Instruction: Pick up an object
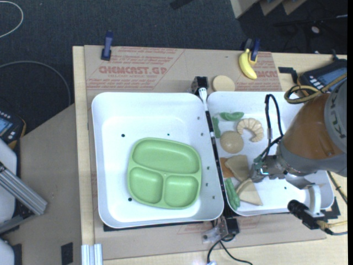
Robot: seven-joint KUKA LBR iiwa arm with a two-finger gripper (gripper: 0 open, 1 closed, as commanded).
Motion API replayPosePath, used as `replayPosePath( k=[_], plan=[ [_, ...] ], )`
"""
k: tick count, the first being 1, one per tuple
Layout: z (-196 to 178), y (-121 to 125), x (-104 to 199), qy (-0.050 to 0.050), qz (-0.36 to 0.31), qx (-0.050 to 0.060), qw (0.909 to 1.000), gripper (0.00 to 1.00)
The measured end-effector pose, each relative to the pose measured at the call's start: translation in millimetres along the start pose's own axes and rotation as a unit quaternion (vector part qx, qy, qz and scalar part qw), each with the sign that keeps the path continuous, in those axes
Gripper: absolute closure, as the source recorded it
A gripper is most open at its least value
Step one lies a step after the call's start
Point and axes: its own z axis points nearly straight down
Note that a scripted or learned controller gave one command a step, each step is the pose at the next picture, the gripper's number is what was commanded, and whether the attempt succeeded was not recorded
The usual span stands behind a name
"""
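White bins sit side by side on the bench; we see a green divided plate [164, 173] lying flat in the left bin [105, 148], w/ three compartments. Right bin [287, 203] holds toy food: a croissant [251, 127] near the top, a green leafy piece [227, 116] beside it, a round bun [231, 142] just below, then a tan slice [237, 166] and a wedge [249, 194] w/ a green strip [231, 195] along the bin's left wall. Gripper [259, 169] is low over the right bin, right beside the tan slice; we can't tell its state. Outside the bins, a banana [247, 65] and a pale disc [223, 83] rest on the bench top
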Motion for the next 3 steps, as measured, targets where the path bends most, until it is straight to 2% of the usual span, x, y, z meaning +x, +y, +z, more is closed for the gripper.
replayPosePath(
  k=[1,2,3],
  plan=[
    [-107.5,93.7,83.4,0.0,-0.005,-0.011,0.9999,1.0],
    [-99.6,42.7,143.5,0.001,-0.002,0.002,1.0,1.0],
    [-257.0,27.5,145.8,0.0,0.0,-0.01,0.9999,1.0]
  ],
)
